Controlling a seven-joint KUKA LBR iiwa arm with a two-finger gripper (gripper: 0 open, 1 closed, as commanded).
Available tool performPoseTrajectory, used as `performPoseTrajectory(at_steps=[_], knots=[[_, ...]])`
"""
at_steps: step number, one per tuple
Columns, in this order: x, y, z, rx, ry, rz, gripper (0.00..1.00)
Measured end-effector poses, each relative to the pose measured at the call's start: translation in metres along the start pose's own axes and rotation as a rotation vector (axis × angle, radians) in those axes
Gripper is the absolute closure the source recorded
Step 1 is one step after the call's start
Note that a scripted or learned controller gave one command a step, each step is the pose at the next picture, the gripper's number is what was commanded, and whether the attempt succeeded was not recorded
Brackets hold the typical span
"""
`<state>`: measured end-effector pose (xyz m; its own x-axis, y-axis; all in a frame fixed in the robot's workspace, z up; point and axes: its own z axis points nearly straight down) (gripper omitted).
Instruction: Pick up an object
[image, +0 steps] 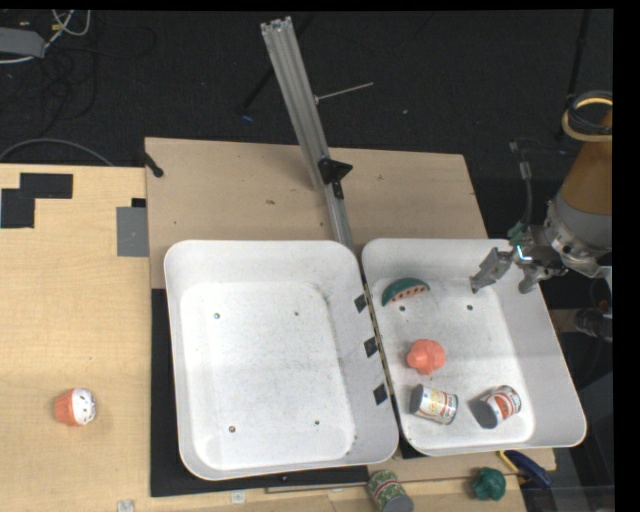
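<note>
Right bin (560, 380): four pieces on my screen.
- Watermelon-slice toy (406, 291), far-left part of the bin, near the divider.
- Red-orange lump (426, 356), mid bin, well apart from the walls.
- Small can (435, 404), lying on its side, near side, just beside the lump's near edge.
- Second can with red label (496, 405), also on its side, near-right, apart from the first can.

Left bin (260, 360): bare white floor with a few small marks.

Bench (60, 300), outside the bins: orange-and-white ball (75, 407) at far left; another can (386, 489) and a green piece (488, 484) by the near edge.

Gripper (510, 270): over the far-right corner of the right bin, fingers spread apart, nothing between them, touching no object.

Step in hand, as I judge it: choosing and approaching a target. My pick is the red-orange lump, since it stands free on all sides. I would centre over it before descending and keep the spread wide until the fingers straddle it. The cans look likely to roll if nudged, so I would close across their length, not their round sides.
</note>
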<state>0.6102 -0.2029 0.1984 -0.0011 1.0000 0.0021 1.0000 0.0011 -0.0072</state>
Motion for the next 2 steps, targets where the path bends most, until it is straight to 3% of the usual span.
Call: performPoseTrajectory(at_steps=[1,2], knots=[[0.000,0.001,-0.003,-0.004,-0.002,-0.003,0.00],[-0.005,0.006,0.046,0.000,0.000,0.000,0.00]])
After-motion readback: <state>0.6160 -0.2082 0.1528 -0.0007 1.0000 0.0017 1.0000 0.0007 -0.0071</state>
